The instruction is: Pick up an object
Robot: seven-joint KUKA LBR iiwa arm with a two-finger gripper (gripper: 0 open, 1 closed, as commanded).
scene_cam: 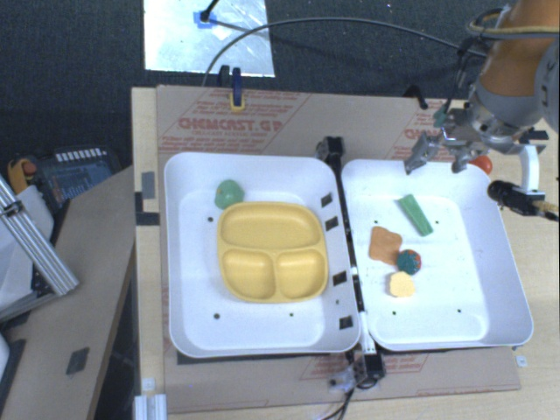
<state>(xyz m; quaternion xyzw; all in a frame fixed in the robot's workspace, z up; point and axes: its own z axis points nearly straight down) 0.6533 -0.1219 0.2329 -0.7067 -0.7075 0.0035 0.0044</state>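
My gripper hangs above the far edge of the right bin, its two fingers spread apart and open with nothing between them. Below it in that bin lie a green block, an orange-brown flat piece, a small teal and red ball and a yellow round piece. The green block is the nearest, a little toward the front and left of the fingers.
The left bin holds a yellow divided tray and a small green lump at its far left. A black divider runs between the bins. An orange bit shows beside the wrist.
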